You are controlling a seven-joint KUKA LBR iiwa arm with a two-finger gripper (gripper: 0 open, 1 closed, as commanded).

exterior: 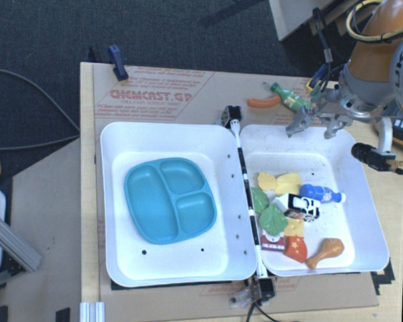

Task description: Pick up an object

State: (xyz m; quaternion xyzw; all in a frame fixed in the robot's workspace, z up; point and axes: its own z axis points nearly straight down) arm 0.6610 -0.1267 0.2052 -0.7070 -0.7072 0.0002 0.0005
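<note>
"CHEMCAST GP" lettering (151, 95) on board (164, 89)

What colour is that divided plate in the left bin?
The divided plate is light blue, clearest in the overhead camera view.

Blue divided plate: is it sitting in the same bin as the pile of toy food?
No, the blue divided plate lies alone in the left bin, while the toy food pile sits in the right bin.

**Quick count of what's on the bench**

Two white bins: left one (111, 253) has one blue divided plate (170, 199). Right one (366, 211) has a pile of roughly eight toys, including one blue bottle (320, 193) and one drumstick (326, 252). Can't separate the rest cleanly.
</note>
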